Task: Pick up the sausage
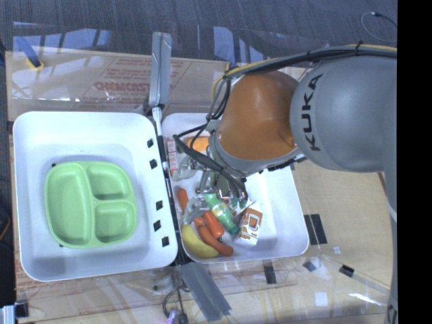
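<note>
One end effector (217, 196): metal assembly low over the right bin's clutter, under the orange wrist band; cannot tell from this angle how it is set, or whether anything is in it.
Arm (344, 106): grey KUKA body entering from the right, orange band (255, 117) directly above the end effector, cables looping over the top.
Sausage (217, 241): reddish-brown, lying in the right bin toward the near wall, resting against the banana; just below the end effector, contact not resolvable.
Banana (194, 243): yellow, near the bin's front left corner, under the sausage.
Carrot (181, 199): orange, by the left wall of the right bin.
Carton (250, 225): small white-and-orange pack, right of the sausage.
Right bin (287, 211): white, shallow, holds all the food items.
Left bin (40, 133): white, touching the right bin along the centre divider.
Green tray (89, 203): three compartments, lying flat in the left bin.
Worktop (81, 79): pale surface with printed red lettering behind the bins.
</note>
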Robot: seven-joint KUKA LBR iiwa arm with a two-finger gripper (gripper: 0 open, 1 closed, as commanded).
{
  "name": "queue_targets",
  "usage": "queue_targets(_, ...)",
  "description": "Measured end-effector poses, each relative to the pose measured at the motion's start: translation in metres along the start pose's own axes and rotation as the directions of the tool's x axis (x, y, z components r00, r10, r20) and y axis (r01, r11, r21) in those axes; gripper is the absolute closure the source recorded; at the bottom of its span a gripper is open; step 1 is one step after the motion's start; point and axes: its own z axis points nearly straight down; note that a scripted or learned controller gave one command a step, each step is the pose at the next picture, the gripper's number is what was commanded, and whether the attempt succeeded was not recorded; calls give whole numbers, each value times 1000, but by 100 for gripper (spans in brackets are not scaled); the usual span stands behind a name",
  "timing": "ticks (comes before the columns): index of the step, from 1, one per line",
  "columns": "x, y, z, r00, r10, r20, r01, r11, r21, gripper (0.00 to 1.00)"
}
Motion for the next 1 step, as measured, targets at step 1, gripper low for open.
queue_targets(1, 0, 0, 0, 1000, 0, 0, 0, 1000, 0, 0)
